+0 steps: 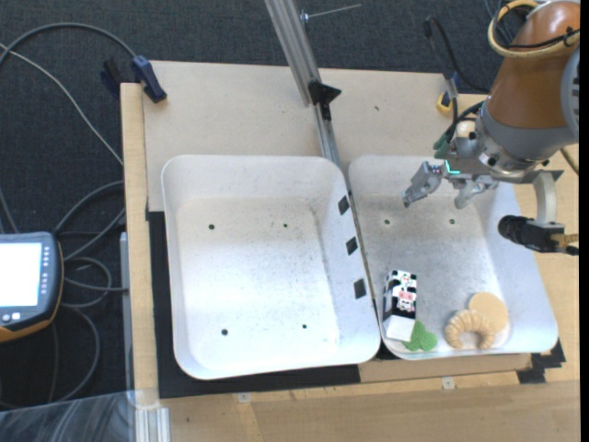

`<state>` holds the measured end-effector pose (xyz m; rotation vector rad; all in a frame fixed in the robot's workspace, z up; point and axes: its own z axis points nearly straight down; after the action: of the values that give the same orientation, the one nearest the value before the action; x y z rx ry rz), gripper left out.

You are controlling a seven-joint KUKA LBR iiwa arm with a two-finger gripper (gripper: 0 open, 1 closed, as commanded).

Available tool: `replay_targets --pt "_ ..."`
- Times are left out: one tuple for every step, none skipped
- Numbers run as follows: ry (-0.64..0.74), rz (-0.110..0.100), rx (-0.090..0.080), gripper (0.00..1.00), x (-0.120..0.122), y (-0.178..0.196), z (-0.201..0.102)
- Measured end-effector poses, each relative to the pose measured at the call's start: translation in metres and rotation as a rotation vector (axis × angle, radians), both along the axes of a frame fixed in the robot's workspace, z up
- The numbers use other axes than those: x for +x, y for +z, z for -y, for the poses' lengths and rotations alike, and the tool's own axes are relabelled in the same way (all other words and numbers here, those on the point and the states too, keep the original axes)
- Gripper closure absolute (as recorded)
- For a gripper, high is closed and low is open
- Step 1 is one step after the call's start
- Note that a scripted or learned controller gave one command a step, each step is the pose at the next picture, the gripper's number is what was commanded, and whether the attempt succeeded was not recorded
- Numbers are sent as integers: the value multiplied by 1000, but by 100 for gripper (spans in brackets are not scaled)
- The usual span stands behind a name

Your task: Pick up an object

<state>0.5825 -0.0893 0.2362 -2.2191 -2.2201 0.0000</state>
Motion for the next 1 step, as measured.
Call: replay_targets --pt "0 -5 0 0 4 -45 -6"
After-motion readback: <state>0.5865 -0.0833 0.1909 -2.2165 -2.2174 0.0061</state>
